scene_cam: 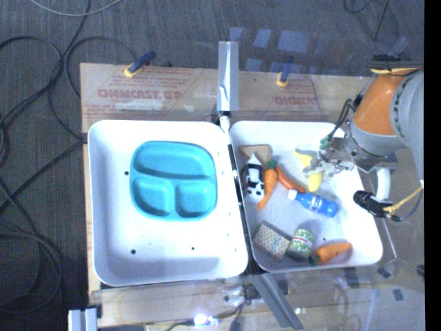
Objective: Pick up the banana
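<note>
- Where the tabletop (103,88) shows bare board at the far left, a yellow-and-blue clamp (139,63) grips its back edge, and cables trail over the dark floor behind.
- On the left sits a white bin (103,205) holding a blue divided tray (174,178), which has one wide compartment at the back and two smaller ones in front.
- Between the two bins a grey upright bar (224,78) rises from the back of the tabletop.
- At the left side of the right bin (368,243) a black-and-white cow figure (253,178) lies just beside an orange carrot (269,185); a brown card piece (258,151) lies behind them.
- Toward the front of that bin lie a patterned pouch (270,241), a small green-and-white can (300,243) touching it, and a second carrot (331,252) at the front rim.
- Mid-bin, a white bottle with a blue label (313,203) lies on its side.
- Just behind the bottle is the banana (311,171), yellow, in the back half of the right bin.
- Directly at the banana's right is the claw (322,163); whether its grip is open or closed cannot be told from this view, nor whether it has the fruit.
- From the right the grey arm (375,133) reaches in, its orange band (377,105) above the wrist.
</note>
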Controlling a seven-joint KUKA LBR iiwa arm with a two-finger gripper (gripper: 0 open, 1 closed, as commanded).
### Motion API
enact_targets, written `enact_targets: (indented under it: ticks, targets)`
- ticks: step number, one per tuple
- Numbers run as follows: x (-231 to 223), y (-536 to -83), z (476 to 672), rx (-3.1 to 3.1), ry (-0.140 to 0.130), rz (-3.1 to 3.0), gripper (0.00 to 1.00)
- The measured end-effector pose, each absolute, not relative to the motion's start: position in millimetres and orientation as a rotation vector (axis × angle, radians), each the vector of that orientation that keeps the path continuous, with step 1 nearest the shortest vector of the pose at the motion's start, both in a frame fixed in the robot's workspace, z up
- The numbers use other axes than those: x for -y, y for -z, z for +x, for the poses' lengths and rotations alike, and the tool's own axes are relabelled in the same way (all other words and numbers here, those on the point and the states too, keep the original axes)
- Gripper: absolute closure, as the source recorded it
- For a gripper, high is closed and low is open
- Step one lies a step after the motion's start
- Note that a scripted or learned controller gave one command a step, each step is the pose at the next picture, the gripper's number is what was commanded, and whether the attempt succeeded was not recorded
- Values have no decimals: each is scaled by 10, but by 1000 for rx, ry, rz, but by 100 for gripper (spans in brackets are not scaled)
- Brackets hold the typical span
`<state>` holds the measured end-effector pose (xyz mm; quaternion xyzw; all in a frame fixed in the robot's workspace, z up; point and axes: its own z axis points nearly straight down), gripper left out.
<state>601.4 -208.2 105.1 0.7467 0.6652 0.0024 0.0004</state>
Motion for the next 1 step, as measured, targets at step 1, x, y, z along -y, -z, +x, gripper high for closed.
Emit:
enact_targets:
  ticks: [1]
  targets:
    - [1912, -2013, 6613, -1955, 5, 2455, 100]
